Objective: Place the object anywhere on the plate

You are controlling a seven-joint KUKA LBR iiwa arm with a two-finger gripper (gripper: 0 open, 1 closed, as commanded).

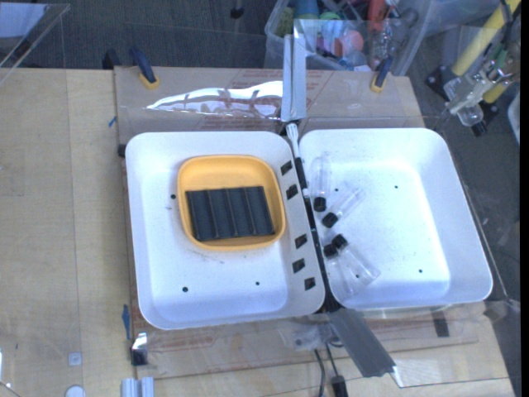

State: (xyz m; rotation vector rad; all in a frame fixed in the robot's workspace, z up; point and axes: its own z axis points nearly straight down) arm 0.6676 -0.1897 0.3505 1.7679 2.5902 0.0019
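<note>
Plate [192, 174]: yellow, in left bin [149, 271]; you see a dark ribbed block [230, 212] lying on it
Vials [337, 222]: clear, black-capped, strewn along right bin's [430, 222] left side
Handling: you should expect them light, slick, prone to roll; take one across the body beside its cap
Gripper: state unknown; you cannot tell

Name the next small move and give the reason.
Probably bring the arm over the right bin and down toward one of the clear vials along its left wall. They lie loose there, while the yellow plate in the left bin already carries a black ribbed block.
</note>
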